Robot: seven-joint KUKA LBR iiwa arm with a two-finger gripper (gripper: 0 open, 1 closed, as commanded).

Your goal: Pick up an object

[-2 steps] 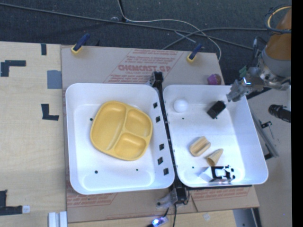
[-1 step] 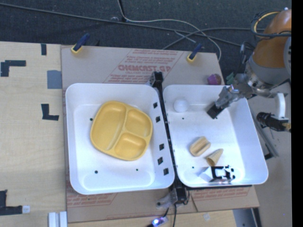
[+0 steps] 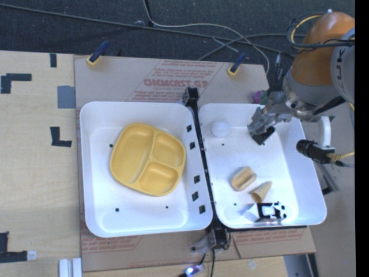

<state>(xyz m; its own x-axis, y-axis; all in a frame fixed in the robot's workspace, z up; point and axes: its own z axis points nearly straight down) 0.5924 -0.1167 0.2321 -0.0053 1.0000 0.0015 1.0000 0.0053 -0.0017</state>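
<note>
Camera view, from the near edge back: at the front of the right bin [image 3: 300,215] lies a small black-and-white piece [image 3: 270,212] next to a scrap of something pale, too small for me to name. Just behind it sits a tan cone [image 3: 262,191], lying on its side, and a little further in a tan roll [image 3: 243,178], close to the cone but not touching it as far as I can see. All three rest flat on the bin floor, untouched by anything. Across the divider, the left bin [image 3: 95,172] holds a yellow tray [image 3: 148,158] with three compartments, lying flat and a bit askew, well apart from the arm. Further back in the right bin a pale ball [image 3: 220,128] sits near the divider, hard to pick out against the white. Beside it, toward the back right, the gripper [image 3: 260,130] hangs over the bin, dark and angled down, with bare white floor under its tip; whether its jaws stand apart or together I cannot tell from this slant, and nothing shows between them. Behind it the arm [image 3: 314,74] rises grey with its orange band. To my eye the pick is not done: nothing is lifted. What is left is nearly everything: choosing a piece, coming down on it, closing, and lifting. The ball looks the nearest candidate, the roll and cone lie nearer the front.
</note>
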